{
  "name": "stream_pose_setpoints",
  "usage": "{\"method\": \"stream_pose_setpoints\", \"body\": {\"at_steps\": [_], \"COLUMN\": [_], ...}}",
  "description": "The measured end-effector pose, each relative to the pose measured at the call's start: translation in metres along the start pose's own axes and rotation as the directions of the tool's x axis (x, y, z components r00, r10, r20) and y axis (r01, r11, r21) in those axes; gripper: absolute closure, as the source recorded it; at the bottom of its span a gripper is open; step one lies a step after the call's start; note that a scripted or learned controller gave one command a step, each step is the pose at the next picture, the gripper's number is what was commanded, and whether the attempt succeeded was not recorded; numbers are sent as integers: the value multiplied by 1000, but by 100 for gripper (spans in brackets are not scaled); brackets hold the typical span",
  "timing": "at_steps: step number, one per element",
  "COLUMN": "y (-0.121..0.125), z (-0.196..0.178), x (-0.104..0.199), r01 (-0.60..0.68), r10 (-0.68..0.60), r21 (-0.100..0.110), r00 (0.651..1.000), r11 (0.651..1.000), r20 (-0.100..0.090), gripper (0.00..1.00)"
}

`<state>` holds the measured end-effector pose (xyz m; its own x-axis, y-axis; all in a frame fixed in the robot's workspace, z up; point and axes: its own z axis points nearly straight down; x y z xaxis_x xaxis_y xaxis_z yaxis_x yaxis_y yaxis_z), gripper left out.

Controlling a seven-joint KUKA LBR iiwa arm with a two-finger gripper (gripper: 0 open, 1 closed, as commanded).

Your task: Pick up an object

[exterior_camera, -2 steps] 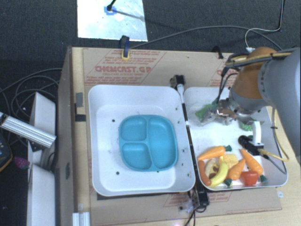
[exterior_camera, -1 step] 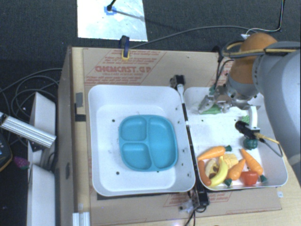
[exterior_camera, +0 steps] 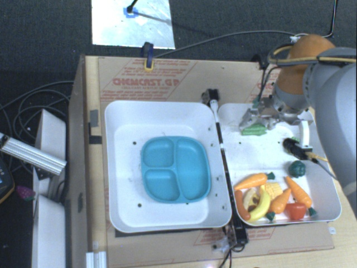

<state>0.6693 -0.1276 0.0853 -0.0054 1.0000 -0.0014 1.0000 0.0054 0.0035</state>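
My gripper (exterior_camera: 257, 119) hangs low over the far left part of the right bin (exterior_camera: 251, 156). A small green toy vegetable (exterior_camera: 254, 131) lies on the bin floor right below it, touching or nearly touching the tip. I cannot make out whether the green piece is held. The grey arm with its orange band (exterior_camera: 304, 54) comes in from the right.
At the near end of the right bin lie an orange carrot (exterior_camera: 252, 180), a second carrot (exterior_camera: 299, 190), a yellow banana (exterior_camera: 259, 206), a corn piece (exterior_camera: 272, 189), a red pepper (exterior_camera: 296, 210) and a dark green round piece (exterior_camera: 297, 168). The left bin (exterior_camera: 128, 121) holds a blue divided plate (exterior_camera: 175, 169).
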Motion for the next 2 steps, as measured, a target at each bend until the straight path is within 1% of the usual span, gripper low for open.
{"method": "stream_pose_setpoints", "body": {"at_steps": [1,2], "y": [-52,-20], "z": [0,-43], "x": [-60,-79], "r01": [-4,-1], "r10": [4,1], "r21": [1,-1], "r00": [1000,1000], "r11": [1000,1000], "r20": [1,1], "gripper": [0,0]}}
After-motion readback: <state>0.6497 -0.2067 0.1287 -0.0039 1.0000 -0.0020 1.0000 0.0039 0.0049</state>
